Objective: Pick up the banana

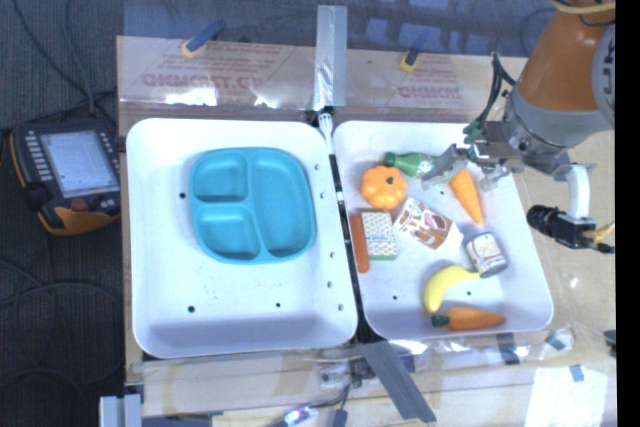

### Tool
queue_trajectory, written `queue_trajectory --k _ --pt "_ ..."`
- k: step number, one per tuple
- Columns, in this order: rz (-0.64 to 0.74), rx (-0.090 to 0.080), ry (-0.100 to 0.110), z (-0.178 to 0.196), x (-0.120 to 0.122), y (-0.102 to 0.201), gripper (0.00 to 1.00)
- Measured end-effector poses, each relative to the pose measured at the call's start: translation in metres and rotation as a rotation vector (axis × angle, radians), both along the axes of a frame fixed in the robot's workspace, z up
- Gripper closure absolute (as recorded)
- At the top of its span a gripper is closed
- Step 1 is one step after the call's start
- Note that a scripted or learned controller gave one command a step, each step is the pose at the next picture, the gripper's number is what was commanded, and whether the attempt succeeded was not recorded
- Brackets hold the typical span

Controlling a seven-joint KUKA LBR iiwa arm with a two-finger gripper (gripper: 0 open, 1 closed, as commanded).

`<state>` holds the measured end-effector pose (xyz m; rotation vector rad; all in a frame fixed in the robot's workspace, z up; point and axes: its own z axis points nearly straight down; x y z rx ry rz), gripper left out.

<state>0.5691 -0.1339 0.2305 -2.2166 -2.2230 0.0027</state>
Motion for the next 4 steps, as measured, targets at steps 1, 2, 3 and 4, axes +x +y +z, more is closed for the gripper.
queue_trajectory --k 1,2,3,4 --pt "0.404 0.002 0.000 -0.041 -0.086 0.043 0.00" --pt "0.430 -0.003 -0.005 0.132 -0.084 -0.010 0.00" --pt "0.157 -0.003 -0.004 0.156 -0.084 -0.029 0.00" --pt "-0.412 -0.004 -0.002 0.199 -0.085 -0.089 0.00"
